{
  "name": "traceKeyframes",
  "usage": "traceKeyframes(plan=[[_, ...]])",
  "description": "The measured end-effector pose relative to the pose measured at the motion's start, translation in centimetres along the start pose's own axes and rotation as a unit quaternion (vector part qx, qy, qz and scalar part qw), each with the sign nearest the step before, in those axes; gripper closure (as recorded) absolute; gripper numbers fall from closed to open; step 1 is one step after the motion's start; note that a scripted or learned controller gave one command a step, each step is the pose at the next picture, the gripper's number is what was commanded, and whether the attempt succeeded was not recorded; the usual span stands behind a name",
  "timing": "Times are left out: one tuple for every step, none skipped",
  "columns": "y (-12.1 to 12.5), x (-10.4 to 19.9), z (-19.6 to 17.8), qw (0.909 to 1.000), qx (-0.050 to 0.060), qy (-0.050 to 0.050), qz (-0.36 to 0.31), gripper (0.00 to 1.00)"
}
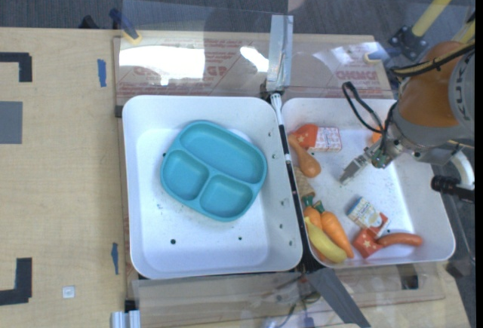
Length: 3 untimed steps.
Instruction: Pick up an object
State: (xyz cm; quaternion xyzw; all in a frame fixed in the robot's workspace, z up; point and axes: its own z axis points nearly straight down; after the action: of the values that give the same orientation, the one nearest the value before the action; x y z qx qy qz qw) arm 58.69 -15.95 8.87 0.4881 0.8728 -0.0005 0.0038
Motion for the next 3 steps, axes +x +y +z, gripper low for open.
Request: traceKeyframes(plan=[[6.9, -2.3, 0.3, 0.9942, 0.016, 0.01, 0.106, 0.0], [-1.1, -6.2, 0.2, 0.9998, 0.0, 0.003, 0.018, 0.0], [-6.6, -2.7, 0.0, 0.9978, -0.003, 0.005, 0.066, 0.0]])
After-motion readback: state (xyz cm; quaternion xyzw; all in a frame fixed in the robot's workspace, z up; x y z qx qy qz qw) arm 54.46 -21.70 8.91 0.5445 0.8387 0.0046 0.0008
